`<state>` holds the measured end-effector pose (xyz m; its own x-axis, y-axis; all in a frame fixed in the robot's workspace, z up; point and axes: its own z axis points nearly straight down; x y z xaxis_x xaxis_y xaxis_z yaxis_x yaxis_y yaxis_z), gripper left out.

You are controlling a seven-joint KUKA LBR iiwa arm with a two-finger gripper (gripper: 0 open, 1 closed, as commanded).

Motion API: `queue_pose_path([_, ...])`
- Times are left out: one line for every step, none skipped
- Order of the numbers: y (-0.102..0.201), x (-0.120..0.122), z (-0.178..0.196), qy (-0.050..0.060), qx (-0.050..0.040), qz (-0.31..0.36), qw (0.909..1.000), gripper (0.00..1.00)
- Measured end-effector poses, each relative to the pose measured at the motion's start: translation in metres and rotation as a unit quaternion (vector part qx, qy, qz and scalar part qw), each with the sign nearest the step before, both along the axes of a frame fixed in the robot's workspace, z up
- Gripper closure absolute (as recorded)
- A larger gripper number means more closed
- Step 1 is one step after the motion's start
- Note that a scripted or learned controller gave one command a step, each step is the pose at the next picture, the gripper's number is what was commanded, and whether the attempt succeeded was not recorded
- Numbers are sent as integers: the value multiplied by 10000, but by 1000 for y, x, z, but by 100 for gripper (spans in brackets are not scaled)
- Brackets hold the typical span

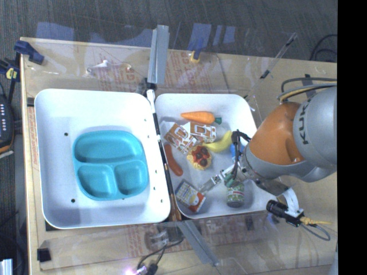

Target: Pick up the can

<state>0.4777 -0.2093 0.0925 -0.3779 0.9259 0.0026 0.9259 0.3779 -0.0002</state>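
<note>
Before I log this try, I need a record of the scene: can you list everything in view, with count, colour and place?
left bin: one, white, left half of the bench
tray: one, blue, three compartments, in the left bin
right bin: one, white, beside the left bin
carrot: one, orange, far end of the right bin
banana: one, yellow, right of centre
boxes: two small, brown and white, below the carrot
sausage: one, red-brown, along the bin's left wall
fruit tart: one, yellow with red, centre
packet: one, grey and red, near edge
can: one, dark green, near right corner
arm: one, grey and orange, from the right
claw: one, just above the can
</note>
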Motion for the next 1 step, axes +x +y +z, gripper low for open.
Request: queue_pose_path([0, 0, 0, 0, 0, 0, 10000, 0])
